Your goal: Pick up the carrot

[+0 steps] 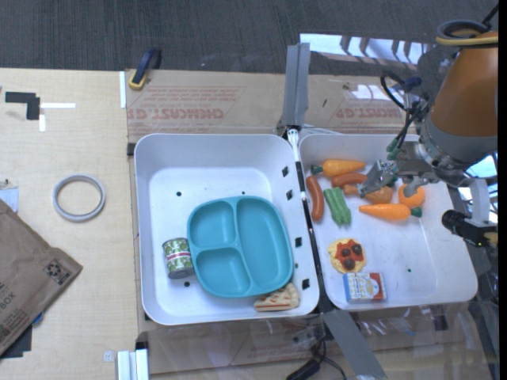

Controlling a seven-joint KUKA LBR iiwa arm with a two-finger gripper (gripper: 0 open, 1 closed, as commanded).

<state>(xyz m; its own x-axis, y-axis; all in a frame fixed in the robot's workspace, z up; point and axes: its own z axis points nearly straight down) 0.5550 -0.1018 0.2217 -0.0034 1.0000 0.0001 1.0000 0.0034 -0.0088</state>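
Several orange carrots lie in the right bin. One carrot is near the bin's back left. A second carrot lies in the middle with its green end to the right, and a third sits just behind it. My gripper hangs low over the group, between the back carrot and the middle one, close to a small orange piece. The arm's wrist hides part of what lies beneath it. No carrot is visibly lifted off the bin floor.
Also in the right bin are a red sausage, a green pod, a pizza slice and a small carton. The left bin holds a teal divided plate, a can and a sandwich.
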